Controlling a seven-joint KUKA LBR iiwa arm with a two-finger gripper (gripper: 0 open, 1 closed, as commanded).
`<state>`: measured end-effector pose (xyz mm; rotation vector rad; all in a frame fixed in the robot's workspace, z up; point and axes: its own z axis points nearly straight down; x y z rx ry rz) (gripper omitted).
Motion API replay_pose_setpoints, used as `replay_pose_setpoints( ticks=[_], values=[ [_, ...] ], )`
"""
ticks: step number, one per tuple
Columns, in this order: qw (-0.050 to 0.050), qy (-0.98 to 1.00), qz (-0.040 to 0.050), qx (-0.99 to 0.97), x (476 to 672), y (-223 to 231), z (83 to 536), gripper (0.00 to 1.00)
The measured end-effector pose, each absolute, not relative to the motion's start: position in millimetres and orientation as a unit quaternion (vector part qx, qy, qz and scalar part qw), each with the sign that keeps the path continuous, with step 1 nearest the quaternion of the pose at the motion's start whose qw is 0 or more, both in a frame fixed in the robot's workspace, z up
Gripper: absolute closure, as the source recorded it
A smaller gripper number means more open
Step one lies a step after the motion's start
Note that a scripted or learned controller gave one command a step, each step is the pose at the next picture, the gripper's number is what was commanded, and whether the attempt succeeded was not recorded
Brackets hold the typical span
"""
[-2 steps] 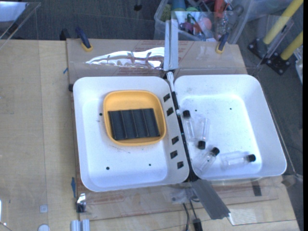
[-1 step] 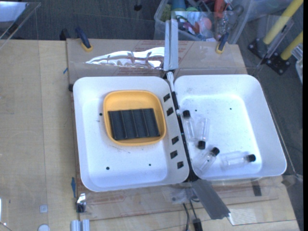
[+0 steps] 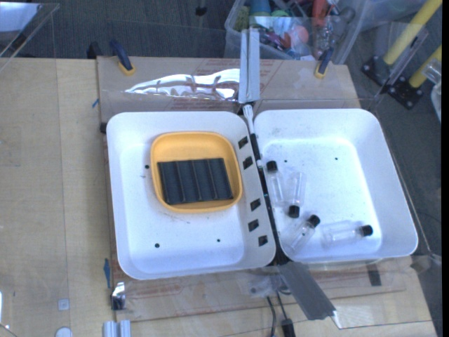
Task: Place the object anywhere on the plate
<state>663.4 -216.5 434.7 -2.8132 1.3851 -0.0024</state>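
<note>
Black ridged block (image 3: 194,180) fills yellow plate (image 3: 165,149); clear vials (image 3: 343,232) scattered right

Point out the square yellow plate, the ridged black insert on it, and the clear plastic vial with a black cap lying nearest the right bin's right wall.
yellow plate (image 3: 163,148), camera view, bare upper-left rim.
black insert (image 3: 195,180), camera view, centre ridges.
clear vial (image 3: 342,232), camera view, transparent body.

Yellow plate (image 3: 163,146), ribbed black object (image 3: 194,180), white bins (image 3: 133,237)

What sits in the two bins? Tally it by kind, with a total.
Clear vials with black caps: 4
Yellow plate: 1
Dark ridged insert on the plate: 1
Total: 6
</note>
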Motion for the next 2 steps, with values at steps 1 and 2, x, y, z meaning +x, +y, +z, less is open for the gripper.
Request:
replay_pose_setpoints(
  ticks=[1,2],
  values=[
    [0.002,0.283,-0.0011,-0.959,667.9,-213.0,434.4,1.0],
    [0.002,0.098,-0.0009,-0.995,667.8,-220.2,433.9,1.0]
  ],
)
